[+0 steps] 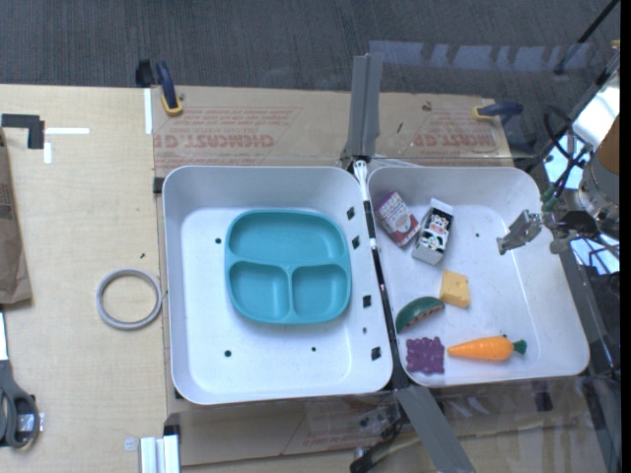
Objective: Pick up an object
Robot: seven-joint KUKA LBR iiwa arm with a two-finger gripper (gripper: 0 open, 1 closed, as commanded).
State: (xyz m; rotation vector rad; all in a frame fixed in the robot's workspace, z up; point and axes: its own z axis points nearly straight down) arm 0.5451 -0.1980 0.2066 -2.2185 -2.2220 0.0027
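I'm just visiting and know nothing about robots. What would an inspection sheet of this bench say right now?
Surface: wooden bench bearing left bin and right bin.
Job's things: right bin holds carrot, cheese wedge, grapes, watermelon slice, small carton, packet.
Clutter: teal divided plate in left bin; tape ring and scissors on bench.
Grippers: gripper above right bin's right side, holding nothing.
Cables: dark cables by the arm.
Surroundings: grey carpet.
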